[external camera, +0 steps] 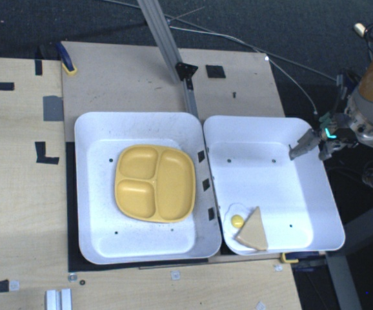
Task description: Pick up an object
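Note:
A yellow divided plate (155,183) lies flat in the left bin (90,173). In the right bin (309,192), near its front left corner, a tan wedge-shaped slice (253,230) lies beside a small yellow round piece (237,221). My gripper (315,144) hangs over the right bin's far right rim, well away from those pieces. Its two dark fingers (301,148) stand apart with nothing between them.
A slanted metal pole (164,31) rises from behind the bins. Cables (290,76) run across the bench toward the arm. A blue and yellow clamp (66,59) sits at the bench's back left corner.

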Tool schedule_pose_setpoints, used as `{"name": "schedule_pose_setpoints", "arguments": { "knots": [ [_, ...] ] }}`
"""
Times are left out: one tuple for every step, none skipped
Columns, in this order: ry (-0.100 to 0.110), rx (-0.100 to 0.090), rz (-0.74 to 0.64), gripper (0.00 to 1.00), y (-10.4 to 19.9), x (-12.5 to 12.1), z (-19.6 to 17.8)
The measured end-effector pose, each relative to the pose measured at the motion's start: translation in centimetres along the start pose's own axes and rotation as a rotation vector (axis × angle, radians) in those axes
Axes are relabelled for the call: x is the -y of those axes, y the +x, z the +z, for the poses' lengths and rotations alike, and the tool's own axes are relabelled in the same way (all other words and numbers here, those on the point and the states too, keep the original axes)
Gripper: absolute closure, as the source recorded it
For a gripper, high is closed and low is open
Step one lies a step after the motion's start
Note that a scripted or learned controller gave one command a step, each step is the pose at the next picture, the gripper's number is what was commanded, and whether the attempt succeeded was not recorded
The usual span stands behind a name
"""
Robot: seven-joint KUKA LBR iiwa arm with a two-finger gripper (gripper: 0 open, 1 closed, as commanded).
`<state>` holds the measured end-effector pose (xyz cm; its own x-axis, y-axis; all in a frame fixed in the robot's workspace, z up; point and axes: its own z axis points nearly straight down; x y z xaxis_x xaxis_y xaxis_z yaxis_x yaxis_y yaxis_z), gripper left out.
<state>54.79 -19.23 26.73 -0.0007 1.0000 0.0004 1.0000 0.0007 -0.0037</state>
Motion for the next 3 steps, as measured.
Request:
{"name": "schedule_pose_setpoints", "arguments": {
  "knots": [
    [-0.002,0.001,0.0,0.0,0.0,-0.1,-0.1],
    [0.003,0.0,0.0,0.0,0.0,0.2,6.3],
    [0.003,0.0,0.0,0.0,0.0,0.2,12.8]
  ]
}}
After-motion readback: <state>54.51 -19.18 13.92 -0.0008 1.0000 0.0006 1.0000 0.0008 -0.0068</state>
